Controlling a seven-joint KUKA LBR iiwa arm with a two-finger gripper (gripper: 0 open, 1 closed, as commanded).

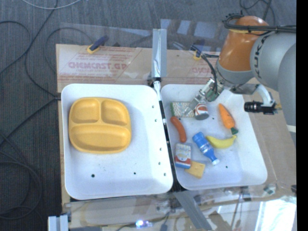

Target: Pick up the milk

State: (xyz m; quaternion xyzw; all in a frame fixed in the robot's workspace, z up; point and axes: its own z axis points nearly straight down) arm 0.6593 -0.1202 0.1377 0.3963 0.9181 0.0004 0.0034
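I work in a robotics lab, not a home. Far to the left of my end effector (206, 94), loose cables (29, 42) trail over grey carpet (29, 23). My worktop (110, 66) is a bare board with clamps (97, 44) at its back edge. Two white bins (115, 177) sit on it below my end effector, one with a yellow divided plate (99, 124), the other with toy food (225, 141).

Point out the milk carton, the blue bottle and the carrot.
milk carton (183, 156): camera view, front face.
blue bottle (204, 146): camera view, middle of its body.
carrot (225, 116): camera view, middle of the orange root.
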